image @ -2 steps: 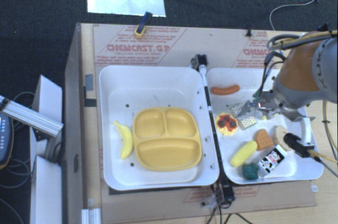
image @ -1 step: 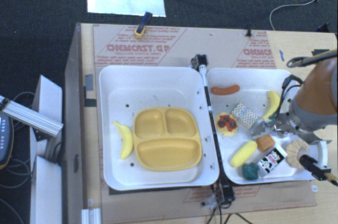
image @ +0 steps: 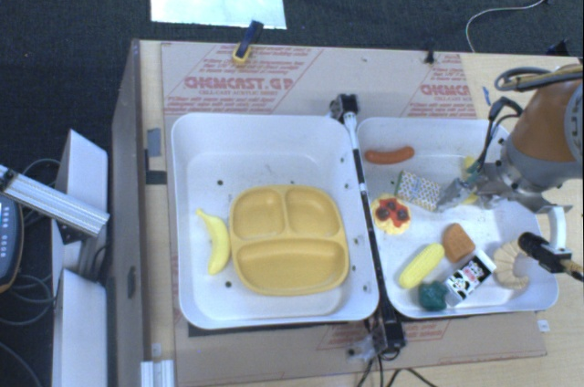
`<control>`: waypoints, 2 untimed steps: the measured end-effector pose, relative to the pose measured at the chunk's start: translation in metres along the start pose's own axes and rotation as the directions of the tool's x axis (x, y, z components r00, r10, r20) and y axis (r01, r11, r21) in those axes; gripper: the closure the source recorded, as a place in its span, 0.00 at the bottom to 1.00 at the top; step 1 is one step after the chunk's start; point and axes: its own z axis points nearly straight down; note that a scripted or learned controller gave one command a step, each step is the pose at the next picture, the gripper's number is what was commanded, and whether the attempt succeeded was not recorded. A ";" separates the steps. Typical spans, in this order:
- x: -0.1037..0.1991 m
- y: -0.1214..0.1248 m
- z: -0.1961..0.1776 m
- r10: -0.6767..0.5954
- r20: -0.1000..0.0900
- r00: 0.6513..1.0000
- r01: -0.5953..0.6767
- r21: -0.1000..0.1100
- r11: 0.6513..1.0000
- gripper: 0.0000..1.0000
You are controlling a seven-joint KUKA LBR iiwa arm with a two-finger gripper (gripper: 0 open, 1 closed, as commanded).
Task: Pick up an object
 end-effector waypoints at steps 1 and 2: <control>-0.007 0.066 0.000 -0.001 0.000 1.000 0.001 -0.001 1.000 0.00; -0.007 0.067 -0.011 -0.005 0.003 1.000 0.005 -0.003 1.000 1.00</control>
